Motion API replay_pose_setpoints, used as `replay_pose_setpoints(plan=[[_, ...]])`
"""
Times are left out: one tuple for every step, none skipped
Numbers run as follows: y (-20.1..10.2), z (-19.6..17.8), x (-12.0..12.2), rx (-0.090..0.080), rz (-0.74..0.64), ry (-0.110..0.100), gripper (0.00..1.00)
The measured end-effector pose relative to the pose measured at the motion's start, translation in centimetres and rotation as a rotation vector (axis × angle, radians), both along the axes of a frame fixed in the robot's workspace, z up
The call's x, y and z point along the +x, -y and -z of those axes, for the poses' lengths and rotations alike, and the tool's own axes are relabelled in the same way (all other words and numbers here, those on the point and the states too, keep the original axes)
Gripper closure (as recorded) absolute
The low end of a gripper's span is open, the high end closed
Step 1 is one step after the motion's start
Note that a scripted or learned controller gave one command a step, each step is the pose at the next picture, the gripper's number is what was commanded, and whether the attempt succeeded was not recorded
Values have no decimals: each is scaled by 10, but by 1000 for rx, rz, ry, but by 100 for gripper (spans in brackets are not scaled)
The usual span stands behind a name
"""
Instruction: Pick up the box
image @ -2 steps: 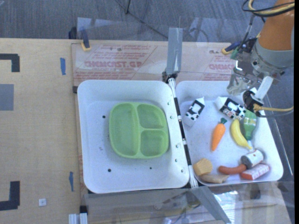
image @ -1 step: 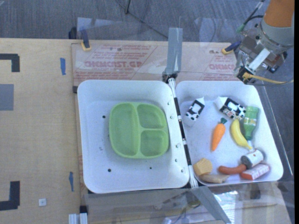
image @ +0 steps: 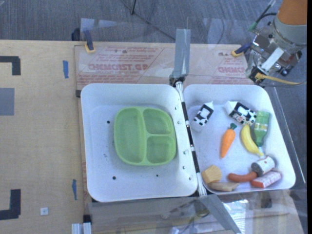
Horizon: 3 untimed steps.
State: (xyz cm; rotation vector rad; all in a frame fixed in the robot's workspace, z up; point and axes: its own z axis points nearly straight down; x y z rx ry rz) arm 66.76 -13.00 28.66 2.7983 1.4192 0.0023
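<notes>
End effector at upper right of frame, beyond the right white bin, opening impossible to tell, nothing seen held; best lowered squarely over the small black-and-white patterned box in that bin's upper right, clear of the green carton.

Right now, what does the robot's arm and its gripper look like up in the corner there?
The arm shows an orange band above a grey wrist section. Below it sits the gripper, a blocky assembly of grey and white metal parts with black pieces. Thin cables loop around it, some dark and one yellow trailing off to the side, with small blue and yellow bits near the fittings.
</notes>
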Motion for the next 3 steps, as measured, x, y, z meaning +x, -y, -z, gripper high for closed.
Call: replay_pose_setpoints(plan=[[62, -71, -1, 2, 80, -2, 100], [60, -82, 0, -1, 76, -1, 100], [45, 29, -12, 4, 65, -5, 100]])
